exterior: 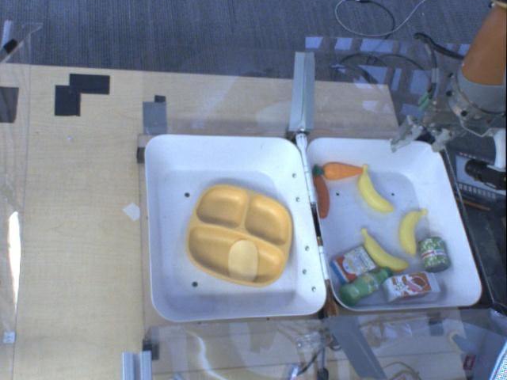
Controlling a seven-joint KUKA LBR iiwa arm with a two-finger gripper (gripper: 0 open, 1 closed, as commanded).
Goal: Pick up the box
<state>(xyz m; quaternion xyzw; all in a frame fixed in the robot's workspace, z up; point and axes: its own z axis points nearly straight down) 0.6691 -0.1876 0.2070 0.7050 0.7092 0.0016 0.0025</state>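
Two small cartons lie at the front of the right bin (459, 236): a red-and-white box (353, 263) and a white-and-red box (411, 286) on its side. A green bottle (364, 285) lies between them, touching both. My gripper (418, 139) hangs over the bin's back right corner, well apart from both boxes. Its fingers (400, 140) are spread open and hold nothing. The orange band of the arm (485, 50) rises above it.
The right bin also holds a carrot (342, 170), three bananas (373, 193) (409, 229) (383, 252), a red piece (322, 196) along the left wall and a green can (433, 253). In the left bin (166, 212) sits a yellow divided tray (239, 232). Cables (364, 14) lie behind the bins.
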